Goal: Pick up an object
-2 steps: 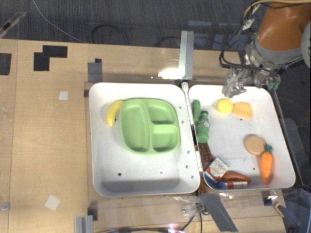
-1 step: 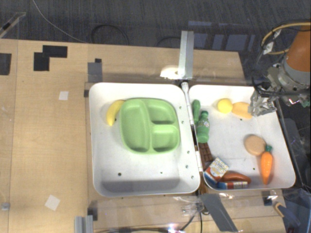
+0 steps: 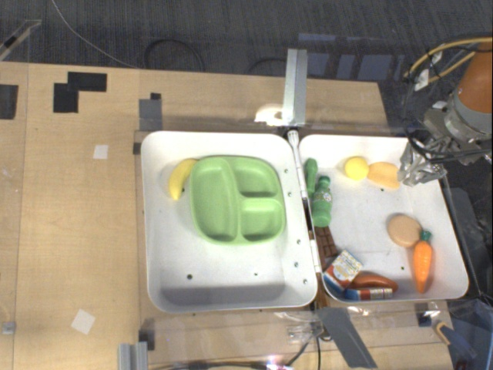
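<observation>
Pincer at the right bin's far-right edge

The pincer [image 3: 420,169] hung beside a pale orange fruit [image 3: 383,174] and a lemon [image 3: 355,168] in the right bin [image 3: 362,230]; its fingers' state could not be told.

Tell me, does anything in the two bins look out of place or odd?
Nothing stands out much. The banana lies half tucked under the green tray in the left bin.

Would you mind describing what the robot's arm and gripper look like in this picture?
The arm is grey with an orange band above the wrist, and yellow and black cables loop beside it. The gripper is silvery metal, with slim fingers.
</observation>
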